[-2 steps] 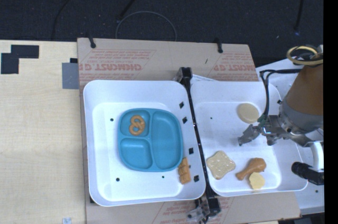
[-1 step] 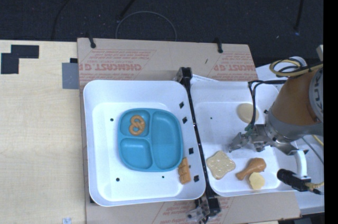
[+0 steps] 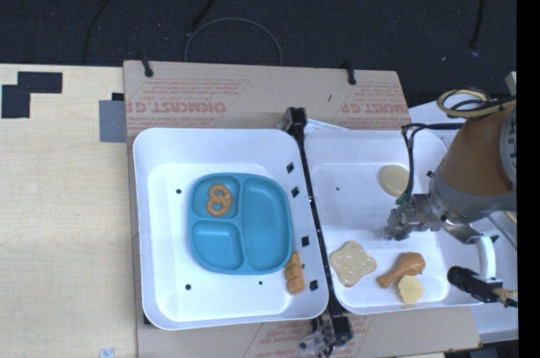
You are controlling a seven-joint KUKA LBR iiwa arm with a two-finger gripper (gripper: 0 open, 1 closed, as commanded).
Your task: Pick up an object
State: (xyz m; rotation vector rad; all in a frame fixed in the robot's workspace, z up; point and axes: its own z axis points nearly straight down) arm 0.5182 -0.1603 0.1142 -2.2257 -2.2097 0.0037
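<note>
Starting at the left bin [image 3: 160,179], the blue divided plate [image 3: 240,223] carries a pretzel [image 3: 219,200], with an orange snack piece [image 3: 294,273] just off its rim; all of that sits well apart from my work. In the right bin [image 3: 354,158], my claw [image 3: 405,223] hangs above the floor, whether spread or closed I cannot tell, holding nothing I can see. The drumstick [image 3: 402,268] lies just below it, so I'd drop straight and close across its narrow shaft, minding the bread slice [image 3: 352,262], the yellow piece [image 3: 411,290] touching its end, and the pale disc [image 3: 394,178] behind.

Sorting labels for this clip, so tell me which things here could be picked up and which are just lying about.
Could be picked: bread slice, drumstick, yellow slice, pale round piece, near the gripper.
Lying about: blue tray, pretzel, waffle stick, cardboard.
</note>
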